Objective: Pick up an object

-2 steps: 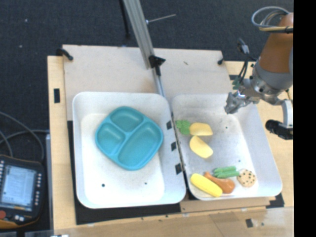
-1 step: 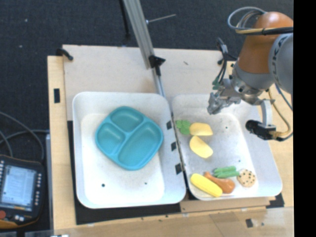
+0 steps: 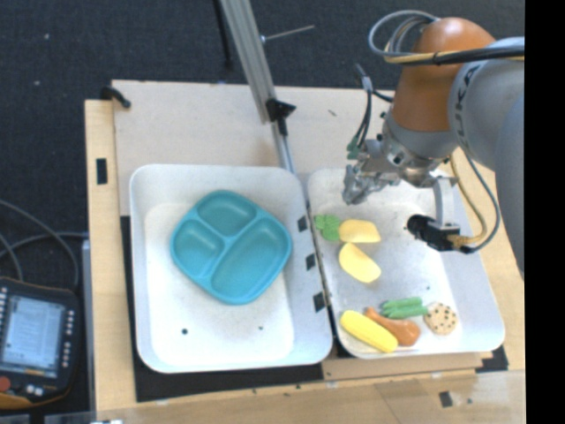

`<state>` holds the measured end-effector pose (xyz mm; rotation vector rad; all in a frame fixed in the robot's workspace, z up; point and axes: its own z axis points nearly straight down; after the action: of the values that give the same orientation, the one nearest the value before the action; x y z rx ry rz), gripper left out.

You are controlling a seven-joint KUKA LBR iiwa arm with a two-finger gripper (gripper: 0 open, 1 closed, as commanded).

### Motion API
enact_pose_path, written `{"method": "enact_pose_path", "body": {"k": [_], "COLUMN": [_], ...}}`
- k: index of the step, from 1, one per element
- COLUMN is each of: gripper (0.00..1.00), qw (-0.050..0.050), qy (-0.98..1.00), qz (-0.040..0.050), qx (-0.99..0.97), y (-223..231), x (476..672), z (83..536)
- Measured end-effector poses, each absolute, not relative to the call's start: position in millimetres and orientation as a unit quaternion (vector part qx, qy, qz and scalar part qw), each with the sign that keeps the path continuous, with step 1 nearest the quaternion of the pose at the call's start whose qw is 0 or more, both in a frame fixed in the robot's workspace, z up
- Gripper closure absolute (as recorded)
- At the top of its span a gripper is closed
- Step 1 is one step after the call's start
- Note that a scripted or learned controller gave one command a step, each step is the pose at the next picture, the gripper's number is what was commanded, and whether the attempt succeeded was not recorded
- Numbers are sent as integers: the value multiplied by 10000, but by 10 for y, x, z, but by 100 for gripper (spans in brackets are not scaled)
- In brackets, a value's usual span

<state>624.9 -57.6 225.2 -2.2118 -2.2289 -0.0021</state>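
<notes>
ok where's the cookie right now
The cookie lies in the right bin, near its front right corner, just right of the green piece and the carrot.

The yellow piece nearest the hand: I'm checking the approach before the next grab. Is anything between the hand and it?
Nothing visible stands between them. The hand hangs over bare bin floor just above the yellow piece. A green piece lies against its left side and could crowd a finger.

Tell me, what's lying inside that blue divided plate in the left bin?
The blue plate shows three bare compartments with nothing lying in them. It rests on the left bin; whatever lies beneath the plate is covered.
</notes>
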Motion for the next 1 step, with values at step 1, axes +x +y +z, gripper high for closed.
{"method": "enact_pose_path", "body": {"k": [1], "gripper": [100], "qw": [-3], "qy": [-7099], "qz": [-16], "qx": [-7043], "y": [-71], "x": [6391], "z": [2384]}}
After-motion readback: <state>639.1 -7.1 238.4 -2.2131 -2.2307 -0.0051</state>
